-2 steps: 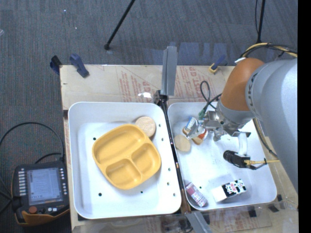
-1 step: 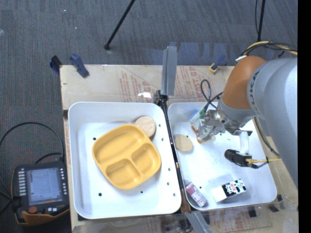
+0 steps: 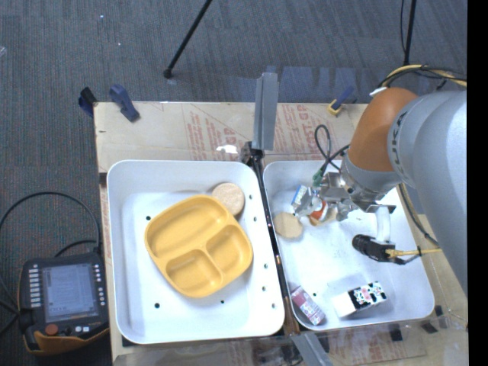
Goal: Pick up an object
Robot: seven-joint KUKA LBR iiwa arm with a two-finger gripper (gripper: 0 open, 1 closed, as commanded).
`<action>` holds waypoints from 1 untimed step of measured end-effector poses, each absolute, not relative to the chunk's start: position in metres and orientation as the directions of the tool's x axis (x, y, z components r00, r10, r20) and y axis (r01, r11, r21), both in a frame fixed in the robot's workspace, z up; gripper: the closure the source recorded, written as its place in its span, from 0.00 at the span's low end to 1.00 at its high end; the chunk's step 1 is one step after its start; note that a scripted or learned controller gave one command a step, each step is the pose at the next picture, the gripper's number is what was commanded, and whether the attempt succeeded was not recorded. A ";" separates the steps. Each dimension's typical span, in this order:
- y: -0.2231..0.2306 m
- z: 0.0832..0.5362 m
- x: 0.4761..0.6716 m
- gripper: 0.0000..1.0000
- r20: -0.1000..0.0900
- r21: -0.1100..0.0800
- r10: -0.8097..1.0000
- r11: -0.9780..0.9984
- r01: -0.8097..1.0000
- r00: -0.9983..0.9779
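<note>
Two shallow white bins stand side by side on the bench (image 3: 175, 132), and the grey arm (image 3: 435, 151) with its orange band (image 3: 381, 132) reaches from the right into the right bin (image 3: 415, 280). The end effector (image 3: 326, 197) is low over the upper left part of this bin, near the back wall. Whether it is released or clenched I cannot tell, because the wrist covers it from above. Just at its left side lies a small silver and blue item (image 3: 301, 199), and just below it a small red and white item (image 3: 321, 213); both are so close to the end effector that I cannot say if they touch it. A pale round piece (image 3: 288, 225) lies a little lower and to the left, near the wall that divides the bins. Well apart from these, along the front wall of the same bin, lie a pink packet (image 3: 307, 305) in the left corner and a small box with black and white patches (image 3: 361, 297) more to the right.

The left bin (image 3: 126, 280) holds a yellow tray (image 3: 198, 246) with three compartments, turned at an angle. A tan round disc (image 3: 229, 197) lies at its upper right edge, touching it. Between the two bins a grey post (image 3: 266, 113) stands up at the back. Blue clamps (image 3: 122, 101) sit at the back left corner of the bench, and a control pendant (image 3: 65, 296) with a screen lies on the dark floor (image 3: 61, 52) left of the bench.
</note>
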State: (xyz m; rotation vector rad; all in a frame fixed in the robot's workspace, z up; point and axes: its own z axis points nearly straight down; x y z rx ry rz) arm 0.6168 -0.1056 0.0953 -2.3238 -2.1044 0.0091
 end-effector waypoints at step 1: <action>-0.106 0.104 0.616 1.00 0.000 -0.014 0.995 -0.097 0.995 0.097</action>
